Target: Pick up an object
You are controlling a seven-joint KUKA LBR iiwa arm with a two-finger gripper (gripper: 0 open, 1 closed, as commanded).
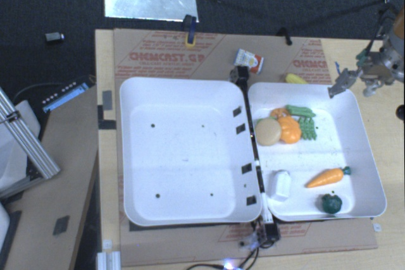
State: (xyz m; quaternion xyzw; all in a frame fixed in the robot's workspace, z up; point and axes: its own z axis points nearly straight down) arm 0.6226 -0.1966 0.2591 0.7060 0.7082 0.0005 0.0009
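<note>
Nothing is lifted yet. Well below the claw (353,83), a dark green knobbly vegetable (331,203) and a smooth tapered plastic carrot (326,177) lie in the right bin (366,136). Nearer it sit a beige bun (267,132) and ridged green beans (304,118). The claw hovers spread, holding nothing.
</note>
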